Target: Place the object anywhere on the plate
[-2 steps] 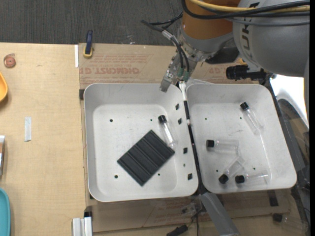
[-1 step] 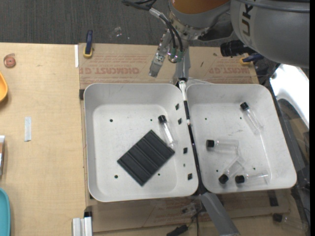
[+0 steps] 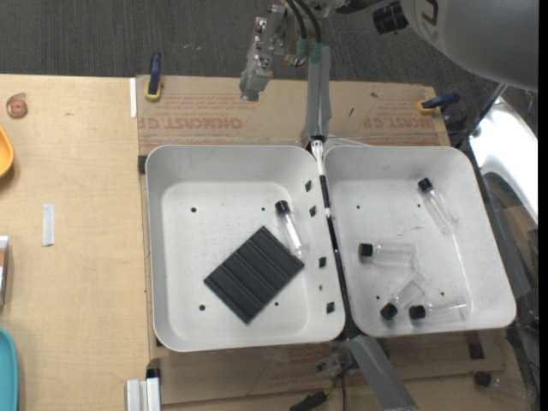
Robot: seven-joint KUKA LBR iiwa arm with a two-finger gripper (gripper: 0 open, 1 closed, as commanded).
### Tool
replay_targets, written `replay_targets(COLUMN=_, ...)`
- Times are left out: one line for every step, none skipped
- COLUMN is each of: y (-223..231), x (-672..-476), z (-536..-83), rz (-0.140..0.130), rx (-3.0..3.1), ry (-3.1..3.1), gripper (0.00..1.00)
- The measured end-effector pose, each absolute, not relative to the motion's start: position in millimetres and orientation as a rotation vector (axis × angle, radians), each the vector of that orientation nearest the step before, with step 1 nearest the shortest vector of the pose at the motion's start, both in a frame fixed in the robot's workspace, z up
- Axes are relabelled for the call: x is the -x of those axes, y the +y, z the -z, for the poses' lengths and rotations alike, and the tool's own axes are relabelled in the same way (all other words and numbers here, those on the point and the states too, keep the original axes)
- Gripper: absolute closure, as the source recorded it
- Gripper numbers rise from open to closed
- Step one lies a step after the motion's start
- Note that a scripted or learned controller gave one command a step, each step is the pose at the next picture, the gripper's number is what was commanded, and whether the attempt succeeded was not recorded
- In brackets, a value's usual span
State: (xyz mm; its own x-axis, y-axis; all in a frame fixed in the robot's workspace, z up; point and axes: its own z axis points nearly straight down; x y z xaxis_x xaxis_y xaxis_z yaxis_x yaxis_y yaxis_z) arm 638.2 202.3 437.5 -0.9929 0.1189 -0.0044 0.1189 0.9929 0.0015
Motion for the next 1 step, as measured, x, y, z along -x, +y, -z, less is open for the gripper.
replay_targets(y=227.8, x=-657.0, z=-441.7, rz=-0.001, rx=0.131, ry=3.135, gripper=1.00)
